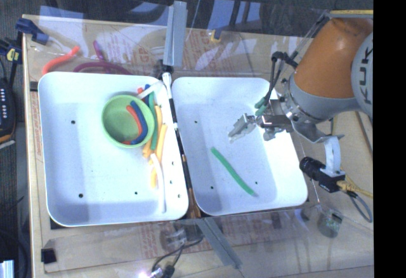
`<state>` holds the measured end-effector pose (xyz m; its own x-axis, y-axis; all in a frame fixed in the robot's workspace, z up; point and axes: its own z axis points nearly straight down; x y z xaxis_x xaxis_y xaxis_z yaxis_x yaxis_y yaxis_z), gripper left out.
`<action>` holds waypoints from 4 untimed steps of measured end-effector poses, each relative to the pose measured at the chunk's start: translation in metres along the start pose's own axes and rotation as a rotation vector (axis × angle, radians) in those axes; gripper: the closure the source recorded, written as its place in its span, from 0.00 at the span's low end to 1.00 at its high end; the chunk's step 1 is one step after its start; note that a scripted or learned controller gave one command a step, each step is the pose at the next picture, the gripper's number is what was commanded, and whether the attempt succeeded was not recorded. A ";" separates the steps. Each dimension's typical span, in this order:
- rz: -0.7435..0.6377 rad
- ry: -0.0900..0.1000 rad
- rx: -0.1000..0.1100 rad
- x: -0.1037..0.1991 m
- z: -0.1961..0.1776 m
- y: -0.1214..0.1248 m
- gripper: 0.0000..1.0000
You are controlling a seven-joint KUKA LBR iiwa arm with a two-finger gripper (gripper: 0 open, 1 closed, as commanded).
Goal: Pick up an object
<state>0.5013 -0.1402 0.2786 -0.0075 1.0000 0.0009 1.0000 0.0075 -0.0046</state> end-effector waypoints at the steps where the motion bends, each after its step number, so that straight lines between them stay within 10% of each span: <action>1: -0.048 0.000 0.000 0.006 0.181 -0.003 0.00; 2: 0.160 -0.002 -0.003 -0.071 0.131 0.043 0.00; 3: 0.064 -0.004 -0.006 0.001 0.186 0.018 0.00; 4: 0.061 -0.009 -0.005 -0.001 0.175 0.018 1.00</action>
<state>0.5184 -0.1414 0.1040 0.0533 0.9985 -0.0084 0.9986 -0.0533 0.0007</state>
